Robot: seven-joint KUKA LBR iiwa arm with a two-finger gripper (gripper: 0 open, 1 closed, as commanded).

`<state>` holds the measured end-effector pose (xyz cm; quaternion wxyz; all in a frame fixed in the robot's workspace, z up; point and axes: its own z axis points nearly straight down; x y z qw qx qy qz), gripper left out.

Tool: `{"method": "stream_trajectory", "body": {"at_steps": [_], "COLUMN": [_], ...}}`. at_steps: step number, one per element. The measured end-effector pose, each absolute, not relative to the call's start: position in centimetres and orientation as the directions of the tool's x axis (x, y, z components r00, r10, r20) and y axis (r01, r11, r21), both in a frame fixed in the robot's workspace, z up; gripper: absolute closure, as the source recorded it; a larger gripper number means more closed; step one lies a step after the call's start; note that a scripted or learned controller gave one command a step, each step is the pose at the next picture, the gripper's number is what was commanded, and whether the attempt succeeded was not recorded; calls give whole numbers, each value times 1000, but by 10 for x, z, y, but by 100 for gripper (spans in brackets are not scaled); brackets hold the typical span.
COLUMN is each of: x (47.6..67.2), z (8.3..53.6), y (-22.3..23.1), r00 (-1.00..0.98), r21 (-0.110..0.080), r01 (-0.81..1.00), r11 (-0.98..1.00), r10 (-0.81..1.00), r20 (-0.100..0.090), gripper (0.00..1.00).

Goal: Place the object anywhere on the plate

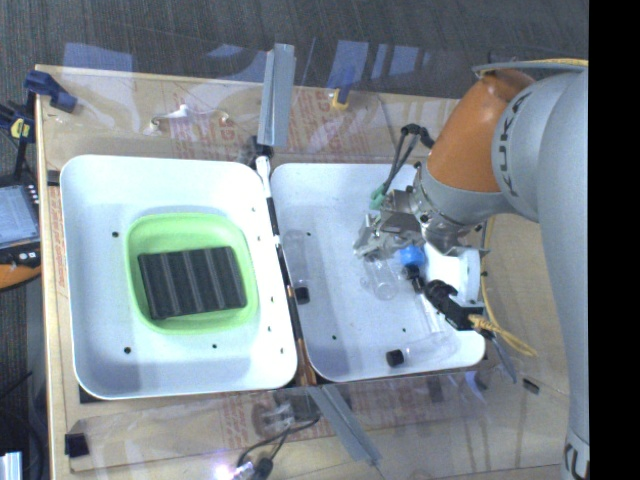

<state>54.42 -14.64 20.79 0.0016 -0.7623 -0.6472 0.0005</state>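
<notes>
1. Gripper (385, 240) hangs low over the right bin (330, 348), toward its three o'clock side; whether it is parted, closed or clamped on something cannot be told through the clutter of metal and cable.
2. Above it the arm (530, 148), grey with an orange band, enters from three o'clock.
3. Left bin (90, 338) carries the green plate (140, 243) at its centre, with a dark ribbed insert (190, 280) lying on it.
4. Just below the gripper, at about six o'clock from it, a clear, glassy object (382, 286) rests on the right bin's floor, hard to make out.
5. A small black piece (395, 357) lies near that bin's six o'clock edge.
</notes>
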Motion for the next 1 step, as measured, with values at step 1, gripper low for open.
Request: {"method": "stream_trajectory", "body": {"at_steps": [1], "x": [544], "z": [208], "y": [-146], "r00": [162], "r21": [-3], "r01": [987], "r11": [-162], "r10": [987], "r20": [1], "gripper": [0]}}
